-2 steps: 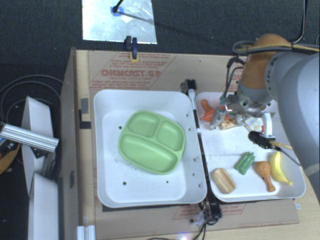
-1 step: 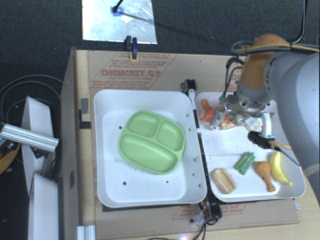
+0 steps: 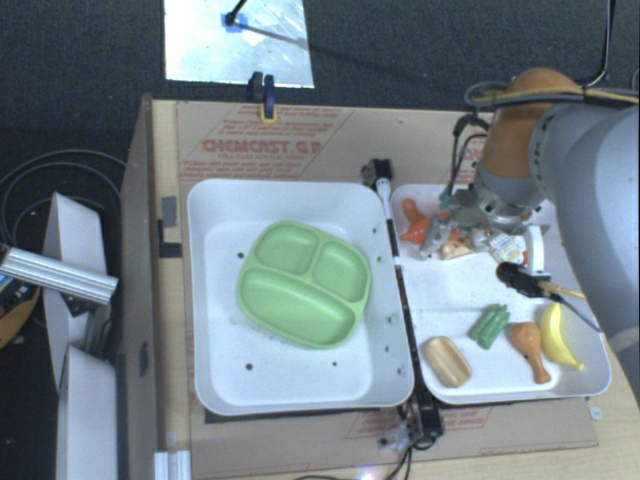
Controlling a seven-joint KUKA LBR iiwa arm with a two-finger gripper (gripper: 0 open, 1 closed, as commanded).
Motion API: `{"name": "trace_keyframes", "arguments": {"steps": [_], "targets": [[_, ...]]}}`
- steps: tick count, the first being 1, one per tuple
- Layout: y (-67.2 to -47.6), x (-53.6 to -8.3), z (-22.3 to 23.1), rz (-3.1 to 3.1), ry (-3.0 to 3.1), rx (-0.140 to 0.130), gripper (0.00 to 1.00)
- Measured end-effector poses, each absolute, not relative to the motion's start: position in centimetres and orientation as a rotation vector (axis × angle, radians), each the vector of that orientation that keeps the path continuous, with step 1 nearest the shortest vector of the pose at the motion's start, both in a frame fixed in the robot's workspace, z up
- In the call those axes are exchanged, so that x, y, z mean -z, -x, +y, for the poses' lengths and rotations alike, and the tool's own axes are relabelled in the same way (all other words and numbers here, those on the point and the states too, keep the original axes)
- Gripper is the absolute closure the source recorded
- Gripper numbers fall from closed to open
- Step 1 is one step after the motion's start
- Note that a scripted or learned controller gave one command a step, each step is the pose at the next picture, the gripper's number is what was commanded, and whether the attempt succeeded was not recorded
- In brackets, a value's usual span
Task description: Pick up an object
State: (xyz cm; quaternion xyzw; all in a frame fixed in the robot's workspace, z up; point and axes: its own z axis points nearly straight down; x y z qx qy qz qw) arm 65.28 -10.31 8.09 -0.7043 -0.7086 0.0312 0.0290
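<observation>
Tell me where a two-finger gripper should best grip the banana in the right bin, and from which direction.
Probably across the middle of the banana, coming straight down from above. It lies flat near the right bin's right wall, curved along its length, and its narrow width suits the fingers. The drumstick lies close on its left, so finger room there is tight.

Fixed overhead camera, slanted down on both bins (image 3: 215, 268).

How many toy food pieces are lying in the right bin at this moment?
At least 6: bread roll at the front left, green piece, drumstick, banana at the front right, orange piece and pizza slice at the back. The arm may hide more.
</observation>
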Motion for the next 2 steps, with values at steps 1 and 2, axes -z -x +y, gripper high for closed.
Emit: {"name": "trace_keyframes", "arguments": {"steps": [1, 2], "targets": [[-65.31, -8.06, -10.56, -2.184, 2.168, -0.091, 0.0], [-65.28, -8.1, -10.21, -2.189, 2.174, -0.1, 0.0]]}}
